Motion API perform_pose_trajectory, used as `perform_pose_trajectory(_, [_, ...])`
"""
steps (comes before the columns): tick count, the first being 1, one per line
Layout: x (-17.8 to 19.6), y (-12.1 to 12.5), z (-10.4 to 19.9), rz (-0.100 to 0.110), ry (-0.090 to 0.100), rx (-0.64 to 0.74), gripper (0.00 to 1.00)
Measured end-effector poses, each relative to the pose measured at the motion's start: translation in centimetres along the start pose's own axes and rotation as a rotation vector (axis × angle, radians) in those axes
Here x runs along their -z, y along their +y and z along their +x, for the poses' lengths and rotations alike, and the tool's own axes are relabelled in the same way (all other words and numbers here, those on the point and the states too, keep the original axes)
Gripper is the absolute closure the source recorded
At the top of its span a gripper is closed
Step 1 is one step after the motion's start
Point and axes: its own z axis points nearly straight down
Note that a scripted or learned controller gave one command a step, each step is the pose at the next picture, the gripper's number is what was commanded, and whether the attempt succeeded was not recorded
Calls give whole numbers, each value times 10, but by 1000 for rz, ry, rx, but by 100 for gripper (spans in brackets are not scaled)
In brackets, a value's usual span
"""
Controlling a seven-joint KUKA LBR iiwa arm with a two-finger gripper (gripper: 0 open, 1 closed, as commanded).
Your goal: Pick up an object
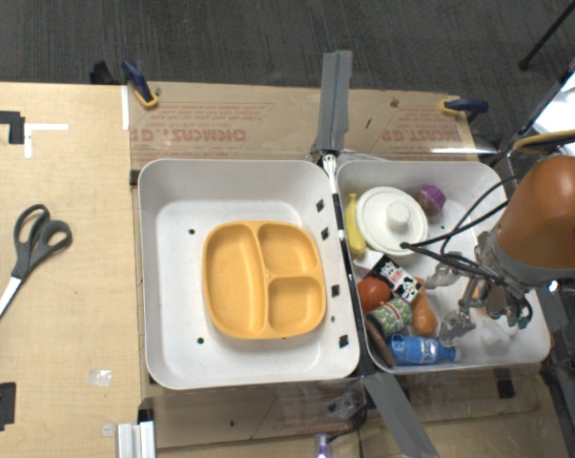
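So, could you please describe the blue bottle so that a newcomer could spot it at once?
Look in the right-hand white bin, the crowded one. Along its near edge lies the blue bottle, on its side, below the carrot. It is the only blue item there.

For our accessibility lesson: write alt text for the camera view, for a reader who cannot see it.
A robot arm's end effector hangs low in the right white bin beside a white lid, a blue bottle and other small items. The left white bin holds a yellow divided plate; scissors lie on the bench.
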Motion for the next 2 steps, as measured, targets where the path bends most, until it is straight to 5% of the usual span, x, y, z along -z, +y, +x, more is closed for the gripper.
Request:
perform_pose_trajectory(1, [-5,20,-83,-3,14,28,0])
perform_pose_trajectory(2, [-4,37,-42,-4,14,34,0])
